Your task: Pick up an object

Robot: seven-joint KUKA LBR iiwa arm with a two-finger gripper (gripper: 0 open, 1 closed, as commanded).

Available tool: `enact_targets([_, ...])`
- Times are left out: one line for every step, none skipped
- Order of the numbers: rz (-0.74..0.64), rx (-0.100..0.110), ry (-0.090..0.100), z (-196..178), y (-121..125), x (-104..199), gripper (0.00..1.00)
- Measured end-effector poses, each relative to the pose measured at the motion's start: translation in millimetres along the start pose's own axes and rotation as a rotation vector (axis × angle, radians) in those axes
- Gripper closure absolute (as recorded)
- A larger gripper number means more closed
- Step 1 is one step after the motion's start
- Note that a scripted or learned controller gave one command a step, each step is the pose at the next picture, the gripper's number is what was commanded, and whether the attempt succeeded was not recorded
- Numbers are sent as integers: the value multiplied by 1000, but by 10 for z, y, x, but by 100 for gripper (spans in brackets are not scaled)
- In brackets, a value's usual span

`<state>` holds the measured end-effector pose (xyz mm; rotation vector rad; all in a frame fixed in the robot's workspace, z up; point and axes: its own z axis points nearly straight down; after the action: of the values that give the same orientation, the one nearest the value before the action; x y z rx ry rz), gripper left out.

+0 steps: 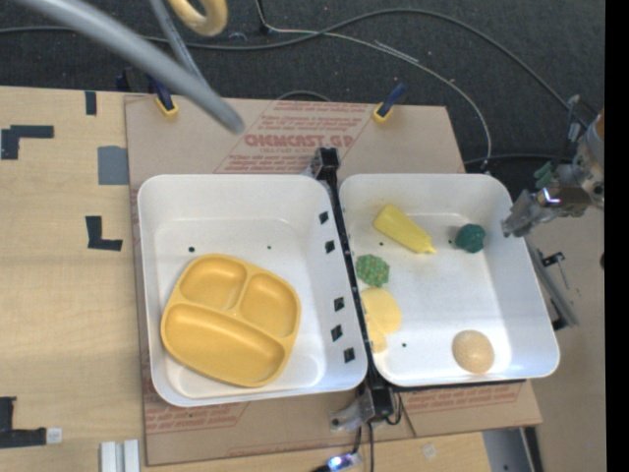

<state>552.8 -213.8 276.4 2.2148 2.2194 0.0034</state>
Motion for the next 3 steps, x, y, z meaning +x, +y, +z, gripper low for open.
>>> enact_targets([-2, 6, 3, 17, -44, 440, 100])
enact_targets([-4, 9, 4, 188, -139, 1029, 100])
enact_targets([-4, 8, 4, 187, -269, 1526, 100])
